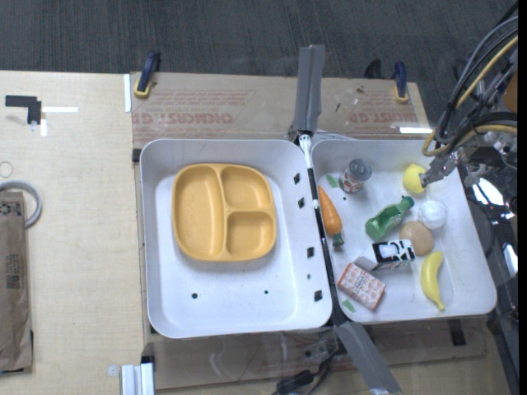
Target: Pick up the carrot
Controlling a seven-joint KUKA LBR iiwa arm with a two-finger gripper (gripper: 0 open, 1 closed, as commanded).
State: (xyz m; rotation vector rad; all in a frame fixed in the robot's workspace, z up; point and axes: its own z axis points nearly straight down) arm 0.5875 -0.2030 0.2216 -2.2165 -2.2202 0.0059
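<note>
The carrot (330,212) is orange with a small green end. It lies lengthwise along the left wall of the right bin (469,303), close to the divider between the two bins. My gripper (458,168) hangs over the right bin's far right side, beside a yellow lemon (413,178). It is well to the right of the carrot and apart from it. Cables and metal parts of the wrist crowd that edge.
The right bin also holds a small can (355,175), a green bottle (389,217), a white ball (431,214), a tan round item (417,238), a banana (432,279), a black-and-white item (393,253) and a pink box (361,285). A yellow divided plate (224,212) lies in the left bin (165,303).
</note>
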